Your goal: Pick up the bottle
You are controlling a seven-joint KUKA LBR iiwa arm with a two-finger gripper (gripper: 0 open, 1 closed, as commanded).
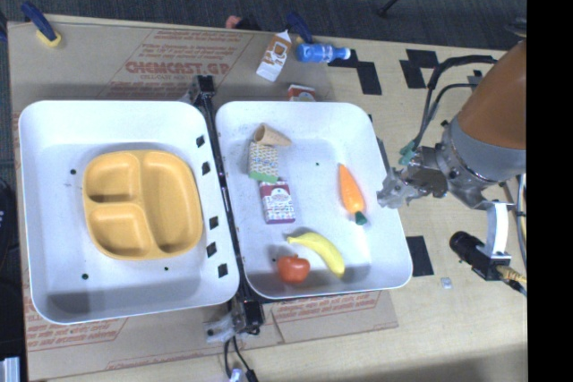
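A small blue bottle [320, 54] lies on its side on the bench, behind the right bin [385, 233] and outside it. My gripper [392, 193] hangs just past that bin's right wall, at about the height of the carrot [350, 189], far from the bottle. I see nothing held in it. Inside the right bin a patterned carton with a tan top [264, 155] lies lengthwise, with a maroon packet [279, 203] at its near end.
A banana [320, 250] and a tomato [293, 268] lie at the right bin's front. The left bin [45, 192] holds a yellow divided plate [143, 202]. A small white carton [274, 56] lies beside the bottle. Cables and a black fitting [474, 252] sit right of the gripper.
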